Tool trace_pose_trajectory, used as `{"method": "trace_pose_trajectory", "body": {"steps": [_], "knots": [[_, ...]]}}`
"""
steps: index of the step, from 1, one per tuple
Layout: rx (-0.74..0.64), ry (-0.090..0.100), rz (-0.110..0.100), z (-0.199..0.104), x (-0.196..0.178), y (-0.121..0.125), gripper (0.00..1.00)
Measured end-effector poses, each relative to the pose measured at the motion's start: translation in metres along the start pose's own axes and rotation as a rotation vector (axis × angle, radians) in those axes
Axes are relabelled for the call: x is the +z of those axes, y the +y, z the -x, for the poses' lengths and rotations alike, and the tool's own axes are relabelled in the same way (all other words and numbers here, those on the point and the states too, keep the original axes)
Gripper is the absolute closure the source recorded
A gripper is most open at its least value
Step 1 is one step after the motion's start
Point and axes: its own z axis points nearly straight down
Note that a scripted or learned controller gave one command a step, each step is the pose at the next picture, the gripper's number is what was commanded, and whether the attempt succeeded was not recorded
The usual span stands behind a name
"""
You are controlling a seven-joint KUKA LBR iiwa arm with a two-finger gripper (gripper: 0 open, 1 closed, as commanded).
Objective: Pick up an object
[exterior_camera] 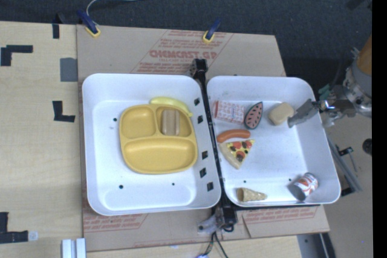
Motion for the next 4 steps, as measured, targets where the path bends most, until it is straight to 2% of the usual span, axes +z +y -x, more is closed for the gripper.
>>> {"method": "trace_pose_trajectory", "body": {"steps": [1, 2, 3, 4], "knots": [[0.000, 0.001, -0.002, 0.025, 0.135, 0.000, 0.00], [0.000, -0.002, 0.006, -0.009, 0.188, 0.052, 0.00], [-0.002, -0.001, 0.007, -0.051, 0.190, 0.105, 0.00], [-0.003, -0.004, 0.005, -0.050, 0.180, 0.104, 1.00]]}}
